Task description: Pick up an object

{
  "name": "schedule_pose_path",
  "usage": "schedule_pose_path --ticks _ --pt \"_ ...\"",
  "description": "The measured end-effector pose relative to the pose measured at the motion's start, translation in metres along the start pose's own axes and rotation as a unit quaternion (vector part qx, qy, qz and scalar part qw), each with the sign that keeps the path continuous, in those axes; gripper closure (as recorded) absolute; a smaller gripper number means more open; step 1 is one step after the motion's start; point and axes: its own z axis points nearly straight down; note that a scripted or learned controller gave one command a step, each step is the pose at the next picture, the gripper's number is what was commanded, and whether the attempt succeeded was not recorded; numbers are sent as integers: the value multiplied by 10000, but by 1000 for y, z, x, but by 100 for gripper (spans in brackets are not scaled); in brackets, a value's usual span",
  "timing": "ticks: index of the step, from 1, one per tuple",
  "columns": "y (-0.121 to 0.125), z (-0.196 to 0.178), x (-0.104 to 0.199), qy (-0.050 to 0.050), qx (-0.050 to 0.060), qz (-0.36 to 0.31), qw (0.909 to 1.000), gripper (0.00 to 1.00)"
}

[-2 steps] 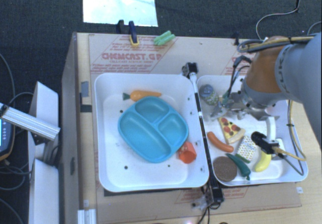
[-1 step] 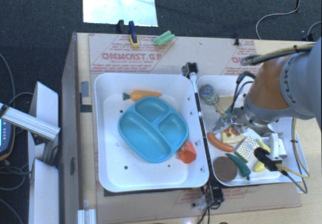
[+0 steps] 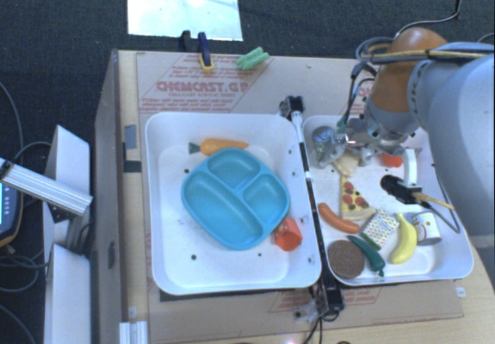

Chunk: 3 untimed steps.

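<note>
Gripper [image 3: 332, 145] is low in the far left corner of the right bin [image 3: 447, 270], close to the divider between the two bins. The arm [image 3: 456, 118] comes in from the right, and its orange band [image 3: 402, 64] sits above the far edge of that bin. From this slant, how wide the gripper stands cannot be told, and nothing can be made out in its grasp. A pale wedge [image 3: 348, 165] lies just beside the gripper on its near right side; whether they touch cannot be told. A small red piece [image 3: 392, 159] sits further right, under the wrist. The other candidates for picking all lie in the right bin, nearer the camera. A pizza slice [image 3: 354, 199] points toward the gripper, with a sausage [image 3: 338, 218] just beside it on the left. A brown disc [image 3: 346, 257] is in the near left corner, with a dark green pod [image 3: 369, 252] over its right edge. A speckled square cracker [image 3: 379, 227] lies between the pizza slice and a banana [image 3: 404, 239]. A small white can [image 3: 426, 228] lies on its side right of the banana. In the left bin [image 3: 155, 180], a blue divided plate [image 3: 234, 197] lies in the middle. A carrot [image 3: 220, 146] lies along the plate's far edge, and a red-orange piece [image 3: 288, 236] is at its near right edge. All three are well apart from the gripper.
</note>
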Motion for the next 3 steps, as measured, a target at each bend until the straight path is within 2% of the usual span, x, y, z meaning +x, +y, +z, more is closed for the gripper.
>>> schedule_pose_path --ticks 1,2,3 --pt "-57 -2 -5 -57 -224 38 9997 0" --pt "-57 -13 -5 -59 -238 32 9997 100" --pt "-76 -102 43 -55 -241 26 9997 100"
